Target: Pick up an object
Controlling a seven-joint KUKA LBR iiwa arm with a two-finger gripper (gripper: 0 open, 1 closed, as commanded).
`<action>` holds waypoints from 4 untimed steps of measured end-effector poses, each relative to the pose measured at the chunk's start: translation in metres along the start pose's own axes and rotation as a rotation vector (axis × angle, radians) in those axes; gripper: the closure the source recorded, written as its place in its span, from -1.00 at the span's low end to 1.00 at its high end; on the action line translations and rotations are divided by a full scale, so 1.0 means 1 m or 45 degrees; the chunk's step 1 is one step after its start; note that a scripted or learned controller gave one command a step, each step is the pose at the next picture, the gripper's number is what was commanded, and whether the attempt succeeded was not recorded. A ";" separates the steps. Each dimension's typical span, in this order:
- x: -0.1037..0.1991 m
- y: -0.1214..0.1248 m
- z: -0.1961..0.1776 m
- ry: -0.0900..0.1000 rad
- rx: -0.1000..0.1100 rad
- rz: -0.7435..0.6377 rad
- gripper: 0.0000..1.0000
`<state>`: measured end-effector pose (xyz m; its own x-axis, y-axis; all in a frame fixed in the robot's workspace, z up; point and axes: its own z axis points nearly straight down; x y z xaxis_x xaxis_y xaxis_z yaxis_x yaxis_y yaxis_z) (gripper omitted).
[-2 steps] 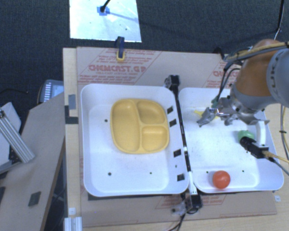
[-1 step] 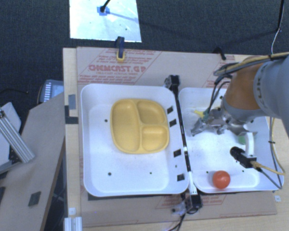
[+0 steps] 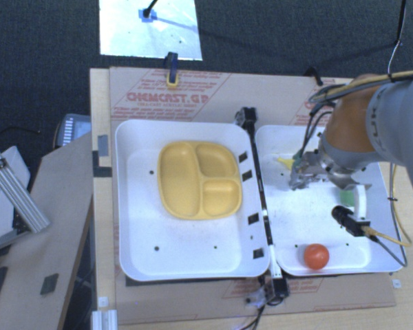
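So the arm is reaching in over the right bin (image 3: 378, 177) and the gripper (image 3: 299, 178) is down low in the upper-left part of it, near the divider between the two bins. Honestly can't tell if the jaws are open or closed from this angle, they're just a dark clump under the wrist, and I can't see anything held in them. Just up-left of the gripper there's a small yellow thing (image 3: 284, 162) lying on the bin floor, really close to it, maybe touching, hard to say. The other obvious candidate is a red-orange ball (image 3: 316, 256) sitting near the front edge of that same bin, well apart from the gripper. There's also a bit of green (image 3: 345, 198) peeking out below the arm, no idea what it is. The left bin (image 3: 134, 205) just has a yellow divided plate (image 3: 198, 179) in the middle, three compartments. Both bins sit on the surface (image 3: 100, 88).
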<state>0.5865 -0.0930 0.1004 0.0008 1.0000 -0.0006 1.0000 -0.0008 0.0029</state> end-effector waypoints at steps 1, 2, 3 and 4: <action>0.010 0.001 -0.056 0.000 -0.005 -0.007 1.00; 0.004 0.007 -0.118 -0.001 -0.006 -0.007 1.00; 0.004 0.008 -0.172 -0.001 -0.004 -0.008 1.00; 0.058 0.016 -0.154 0.003 0.002 -0.013 1.00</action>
<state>0.6022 -0.0352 0.2544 -0.0096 1.0000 0.0017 1.0000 0.0096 0.0015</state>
